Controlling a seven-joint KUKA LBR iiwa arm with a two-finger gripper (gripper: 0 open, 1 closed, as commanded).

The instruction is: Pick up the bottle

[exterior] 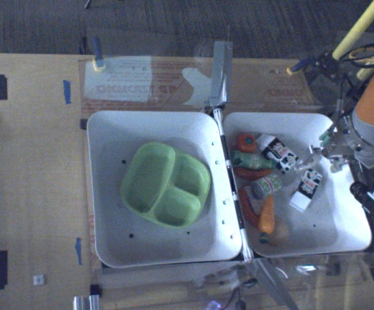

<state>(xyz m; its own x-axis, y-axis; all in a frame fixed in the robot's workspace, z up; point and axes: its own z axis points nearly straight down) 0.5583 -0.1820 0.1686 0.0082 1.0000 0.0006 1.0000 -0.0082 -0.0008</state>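
The bottle (266,186) is small and clear with a greenish label. It lies on its side in the left half of the right bin (348,234), among toy food. My gripper (325,157) hangs over the right part of that bin, to the right of the bottle and slightly farther back. It sits just above a small black-and-white carton (307,188). Its fingers look open with nothing between them. The grey arm with its orange band (373,105) comes in from the right edge.
Around the bottle lie a red tomato (246,141), a second carton (278,152), a green pepper (254,163), a red chili (249,206) and a carrot (267,216). The left bin (109,237) holds a green divided plate (166,184). A metal divider (220,76) stands behind the bins.
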